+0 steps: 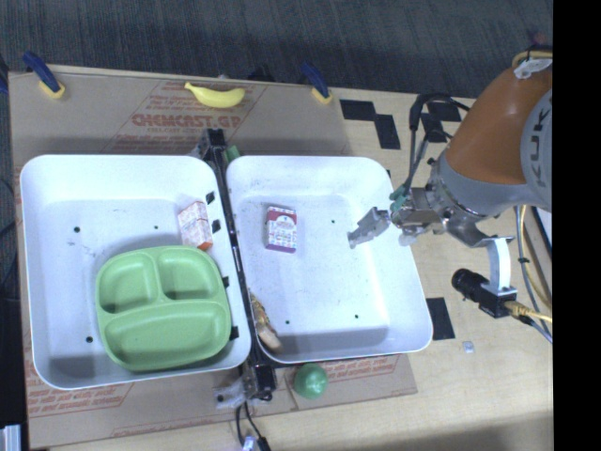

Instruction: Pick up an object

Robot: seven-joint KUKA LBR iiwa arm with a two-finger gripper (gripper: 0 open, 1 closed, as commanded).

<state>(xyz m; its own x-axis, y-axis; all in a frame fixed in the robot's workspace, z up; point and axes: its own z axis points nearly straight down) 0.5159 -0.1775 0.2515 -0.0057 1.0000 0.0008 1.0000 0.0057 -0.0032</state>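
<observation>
Reaching in over the right bin (399, 252), the gripper (364, 229) hangs near that bin's right wall; whether it is released or clenched cannot be told from this angle, and nothing shows between its tips. A small red packet (281, 228) lies flat on the bin floor, well apart to the gripper's left. Farther left, past the divide, an orange-and-white carton (194, 224) touches the green divided tray (164, 306) in the left bin (42, 252). A green ball (310, 380) sits outside, below the bins.
</observation>
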